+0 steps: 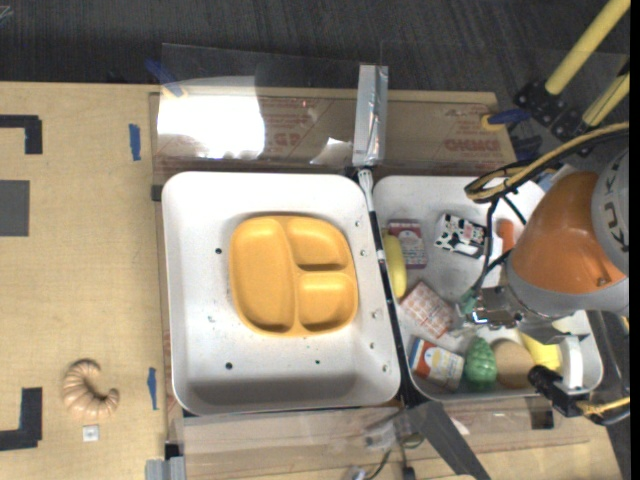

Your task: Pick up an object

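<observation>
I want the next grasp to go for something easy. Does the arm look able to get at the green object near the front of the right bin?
Probably yes. The green object lies uncovered in the right bin, just below the gripper. A can and a tan item crowd its sides, so closing cleanly around it may be awkward.

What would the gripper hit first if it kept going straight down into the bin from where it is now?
Probably the clutter under the gripper: the red-and-white packet or the green toy in the right bin. Depth is unclear from above.
</observation>
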Robot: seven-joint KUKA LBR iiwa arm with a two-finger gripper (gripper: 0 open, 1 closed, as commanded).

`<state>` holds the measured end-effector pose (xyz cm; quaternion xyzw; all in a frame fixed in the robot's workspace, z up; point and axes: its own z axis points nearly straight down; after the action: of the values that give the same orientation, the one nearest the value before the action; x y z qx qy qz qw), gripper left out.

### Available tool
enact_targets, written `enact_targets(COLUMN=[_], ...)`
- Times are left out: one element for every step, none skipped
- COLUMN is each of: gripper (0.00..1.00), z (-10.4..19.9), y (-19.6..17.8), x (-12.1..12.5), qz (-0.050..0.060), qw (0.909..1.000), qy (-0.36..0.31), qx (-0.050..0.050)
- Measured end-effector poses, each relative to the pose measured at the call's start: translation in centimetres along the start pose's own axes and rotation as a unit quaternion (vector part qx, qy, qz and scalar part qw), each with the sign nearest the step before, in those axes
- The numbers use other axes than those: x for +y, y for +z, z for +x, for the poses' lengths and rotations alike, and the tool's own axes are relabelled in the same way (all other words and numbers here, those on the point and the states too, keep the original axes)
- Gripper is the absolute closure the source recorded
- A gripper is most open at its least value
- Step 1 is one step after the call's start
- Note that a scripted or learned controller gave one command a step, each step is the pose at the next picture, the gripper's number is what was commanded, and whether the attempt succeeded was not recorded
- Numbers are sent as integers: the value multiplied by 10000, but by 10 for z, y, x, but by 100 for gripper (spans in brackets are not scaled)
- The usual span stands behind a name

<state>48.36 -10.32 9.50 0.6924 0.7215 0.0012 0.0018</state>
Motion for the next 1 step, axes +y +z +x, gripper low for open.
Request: enact_targets(gripper=[100], z=[55], y=[-130], x=[2], qz=[-55], qw=[9991], qy=[411], qx=[19])
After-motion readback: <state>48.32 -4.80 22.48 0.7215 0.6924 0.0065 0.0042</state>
